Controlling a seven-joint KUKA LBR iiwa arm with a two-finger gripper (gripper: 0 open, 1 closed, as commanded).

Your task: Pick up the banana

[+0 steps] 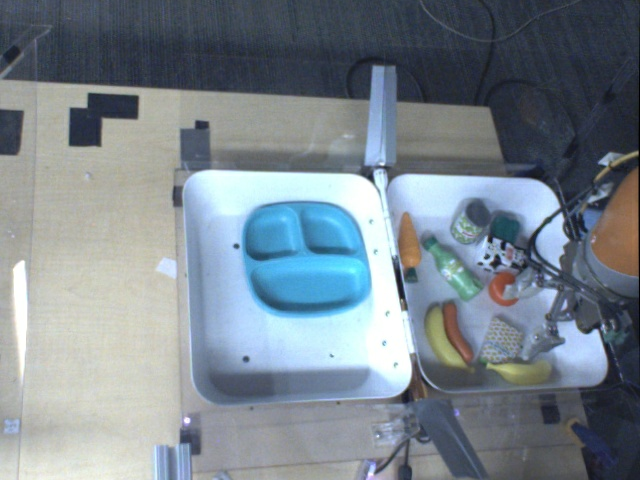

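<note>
Two white bins sit side by side on your bench (90,268), and all the clutter is in the right bin (585,368), while the left bin (215,268) carries a blue divided tray (305,256). Your arm comes in over the right bin's far edge, and the tool (545,340) hangs low over the front right corner, just above a yellow banana (520,371) lying along the front wall. You cannot tell from here whether the tool is spread or pinched; nothing reads as caught in it. That spot looks chosen for the fruit beneath it. Mind, there is a second banana (437,336) further left, curved and upright in the view, with an orange-red sausage-like piece (458,333) pressed against its right side. The one by the tool is slim, gently curved, pale yellow with a darker tip, lying nearly flat and close to the wall, a patterned packet (503,340) just behind it. Also there: a carrot (409,242), a green bottle (452,269) and a can (468,223).
</note>
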